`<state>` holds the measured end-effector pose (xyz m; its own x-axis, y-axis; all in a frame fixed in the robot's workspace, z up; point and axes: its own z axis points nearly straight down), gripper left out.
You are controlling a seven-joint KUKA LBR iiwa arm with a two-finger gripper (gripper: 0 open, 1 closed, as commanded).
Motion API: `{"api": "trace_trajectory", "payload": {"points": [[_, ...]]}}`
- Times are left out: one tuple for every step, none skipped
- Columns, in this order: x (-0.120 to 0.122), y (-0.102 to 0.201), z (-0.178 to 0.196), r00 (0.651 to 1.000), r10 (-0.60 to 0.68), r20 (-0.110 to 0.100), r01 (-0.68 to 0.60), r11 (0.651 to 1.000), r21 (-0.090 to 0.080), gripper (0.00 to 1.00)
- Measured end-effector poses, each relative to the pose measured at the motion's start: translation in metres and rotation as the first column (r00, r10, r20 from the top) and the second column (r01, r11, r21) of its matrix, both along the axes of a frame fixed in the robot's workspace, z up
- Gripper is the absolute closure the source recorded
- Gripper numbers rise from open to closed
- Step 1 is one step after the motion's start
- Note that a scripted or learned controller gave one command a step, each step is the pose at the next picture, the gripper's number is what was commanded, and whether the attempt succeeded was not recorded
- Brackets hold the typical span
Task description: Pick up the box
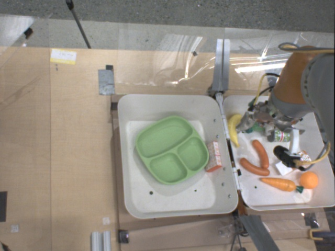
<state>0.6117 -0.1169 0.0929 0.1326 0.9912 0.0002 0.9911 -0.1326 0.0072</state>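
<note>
Gripper [254, 123] state is hidden from above by the wrist, so whether it is spread or closed cannot be told. The gripper is seen low over the right bin [319, 200], near that bin's back left corner, with the grey arm [309, 85] and its orange band reaching in from the right.

The box [214, 156], a small white and red carton, is found in the left bin [172, 209]. It is lodged between the green divided plate [170, 149] and the bin's right wall, touching the plate's edge. It is well apart from the gripper, with the wall between the two bins in between.

In the right bin, a yellow banana [234, 129] is seen just to the left of the gripper, by the bin's left wall. Two red sausages [260, 152] are laid nearer the front, with a carrot [280, 183] and an orange [309, 180] near the front right. A small can [280, 136] lies just beside the wrist. Both bins are borne by a wooden tabletop [57, 150].
</note>
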Motion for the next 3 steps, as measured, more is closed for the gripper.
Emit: {"api": "trace_trajectory", "payload": {"points": [[0.004,-0.031,0.005,0.925,0.38,-0.001,-0.38,0.925,-0.004,0.0],[0.028,-0.006,-0.007,0.97,0.241,-0.034,-0.241,0.97,0.006,0.0],[-0.02,-0.004,-0.001,0.984,0.178,-0.003,-0.178,0.984,-0.001,0.0]]}}
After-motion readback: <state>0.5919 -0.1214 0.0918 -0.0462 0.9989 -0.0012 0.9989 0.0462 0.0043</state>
